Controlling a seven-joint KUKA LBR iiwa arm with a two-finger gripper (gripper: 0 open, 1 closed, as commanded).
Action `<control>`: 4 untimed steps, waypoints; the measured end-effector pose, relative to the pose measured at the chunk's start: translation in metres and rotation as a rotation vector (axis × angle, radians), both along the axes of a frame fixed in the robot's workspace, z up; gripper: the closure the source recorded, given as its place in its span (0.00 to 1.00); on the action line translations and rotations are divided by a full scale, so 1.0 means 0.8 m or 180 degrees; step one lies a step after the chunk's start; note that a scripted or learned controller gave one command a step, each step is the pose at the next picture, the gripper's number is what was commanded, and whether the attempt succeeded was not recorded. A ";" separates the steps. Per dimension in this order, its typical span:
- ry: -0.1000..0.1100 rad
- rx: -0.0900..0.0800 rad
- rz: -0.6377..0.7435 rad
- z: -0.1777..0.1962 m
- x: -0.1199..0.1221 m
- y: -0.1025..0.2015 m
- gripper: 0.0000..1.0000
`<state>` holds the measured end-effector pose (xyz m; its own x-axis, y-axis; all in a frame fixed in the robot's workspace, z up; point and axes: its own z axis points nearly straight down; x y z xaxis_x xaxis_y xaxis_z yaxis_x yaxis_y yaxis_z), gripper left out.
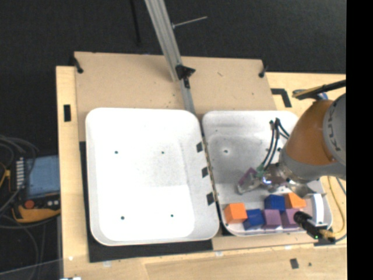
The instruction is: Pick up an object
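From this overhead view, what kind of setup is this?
Likely a robot grasping test bench in a lab: two white bins on a wooden bench, coloured blocks in the right one, arm reaching in.

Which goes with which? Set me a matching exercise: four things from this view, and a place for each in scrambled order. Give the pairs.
Things:
1. left bin
2. gripper
3. orange block
4. metal pole

Places:
A. in the front-left corner of the right bin
B. over the middle of the right bin
C. beside the right bin, on the view's left
D. slanting from the view's top down toward the gap between the bins

Pairs: 1-C, 2-B, 3-A, 4-D
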<state>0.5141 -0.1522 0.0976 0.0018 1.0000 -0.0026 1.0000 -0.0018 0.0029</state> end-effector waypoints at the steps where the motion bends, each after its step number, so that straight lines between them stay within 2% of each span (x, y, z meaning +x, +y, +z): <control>1: -0.0014 0.0003 -0.0024 0.015 0.002 -0.001 1.00; 2: -0.0010 0.0001 -0.0010 0.077 0.000 -0.015 1.00; 4: -0.0010 0.0003 0.0019 0.198 0.017 -0.007 1.00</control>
<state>0.5276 -0.1576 0.2559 -0.0042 1.0000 -0.0017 1.0000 0.0042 0.0062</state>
